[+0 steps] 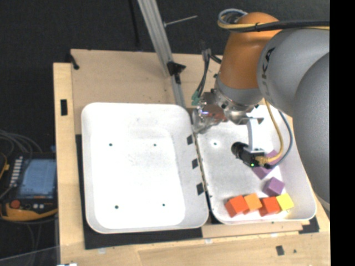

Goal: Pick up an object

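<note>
Several blocks (270, 205) bunched at right bin (222, 143) front; gripper (206, 116) hovered by its far-left rim, probably mid-approach; opening unreadable.

Dark black carpeted floor (83, 15) all around the pale plywood bench (122, 76). Off to the left, a handheld control pendant with a blue screen (34, 182) lies among grey cables (16, 140).
</note>
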### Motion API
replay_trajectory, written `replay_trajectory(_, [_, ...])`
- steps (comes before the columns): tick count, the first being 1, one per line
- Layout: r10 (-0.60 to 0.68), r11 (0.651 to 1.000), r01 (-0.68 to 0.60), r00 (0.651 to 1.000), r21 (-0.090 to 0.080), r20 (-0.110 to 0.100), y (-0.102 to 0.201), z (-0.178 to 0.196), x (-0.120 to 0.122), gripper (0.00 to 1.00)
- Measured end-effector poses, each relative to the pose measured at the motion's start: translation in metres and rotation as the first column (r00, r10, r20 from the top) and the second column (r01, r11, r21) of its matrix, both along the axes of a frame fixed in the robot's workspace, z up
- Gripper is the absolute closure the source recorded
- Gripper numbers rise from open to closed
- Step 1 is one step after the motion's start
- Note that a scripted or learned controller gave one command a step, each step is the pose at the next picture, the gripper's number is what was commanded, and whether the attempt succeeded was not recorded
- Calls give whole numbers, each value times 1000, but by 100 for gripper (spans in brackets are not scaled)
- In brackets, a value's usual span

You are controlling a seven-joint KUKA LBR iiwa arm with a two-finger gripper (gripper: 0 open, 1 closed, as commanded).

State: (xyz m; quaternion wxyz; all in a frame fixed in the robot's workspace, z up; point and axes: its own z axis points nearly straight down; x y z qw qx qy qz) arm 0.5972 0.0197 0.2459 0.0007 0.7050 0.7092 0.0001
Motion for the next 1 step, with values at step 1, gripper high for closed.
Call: replay_trajectory(1, [0,1000,0,1000,0,1,47,-14,22,100])
